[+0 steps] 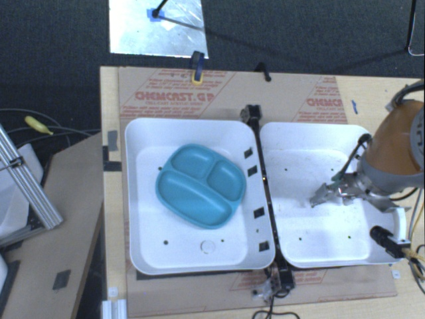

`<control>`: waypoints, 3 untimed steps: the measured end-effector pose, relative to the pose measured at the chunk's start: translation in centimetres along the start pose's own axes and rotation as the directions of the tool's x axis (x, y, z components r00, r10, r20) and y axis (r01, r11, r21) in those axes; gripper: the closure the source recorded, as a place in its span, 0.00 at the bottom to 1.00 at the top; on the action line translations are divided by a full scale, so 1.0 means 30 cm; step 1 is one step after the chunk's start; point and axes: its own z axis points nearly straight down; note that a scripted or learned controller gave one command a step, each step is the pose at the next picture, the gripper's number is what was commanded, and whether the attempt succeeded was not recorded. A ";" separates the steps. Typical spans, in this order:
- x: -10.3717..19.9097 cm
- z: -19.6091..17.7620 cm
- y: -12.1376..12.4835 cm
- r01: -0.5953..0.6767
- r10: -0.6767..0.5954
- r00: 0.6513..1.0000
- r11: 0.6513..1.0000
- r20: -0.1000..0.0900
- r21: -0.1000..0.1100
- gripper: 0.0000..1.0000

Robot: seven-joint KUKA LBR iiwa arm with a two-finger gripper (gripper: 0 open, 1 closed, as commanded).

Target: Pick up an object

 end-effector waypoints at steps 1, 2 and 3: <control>0.186 0.050 0.182 0.002 -0.002 1.000 1.000 0.000 -0.001 0.00; 0.483 -0.194 0.034 -0.009 0.009 1.000 1.000 0.001 0.005 0.00; 1.155 -0.616 -0.049 0.014 -0.014 1.000 1.000 -0.011 -0.005 0.00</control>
